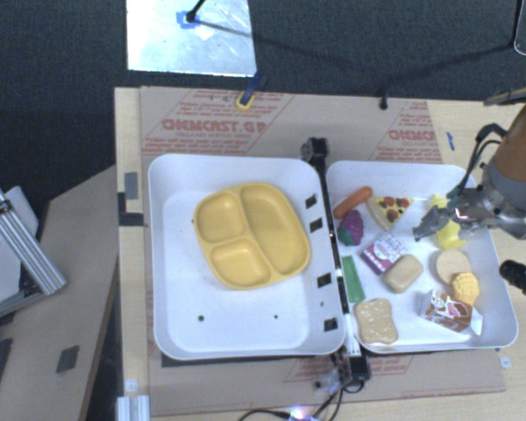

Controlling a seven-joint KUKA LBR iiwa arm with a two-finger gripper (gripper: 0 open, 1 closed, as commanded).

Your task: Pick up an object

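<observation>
My gripper (440, 222) low in right bin (495, 340), fingers spread wide, gripping nothing. Yellow toy (448, 236) just below it. Grasp and lift left.

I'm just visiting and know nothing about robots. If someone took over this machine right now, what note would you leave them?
Gripper: low over the upper right of the right bin, beside a yellow toy; I cannot tell whether it grips anything.
Things: toy foods lie in the right bin, among them a hot dog, pizza slice, purple piece and toast. The left bin holds a yellow divided plate.
Done: no pickup visible.
Left: grasp one object and lift it.
</observation>
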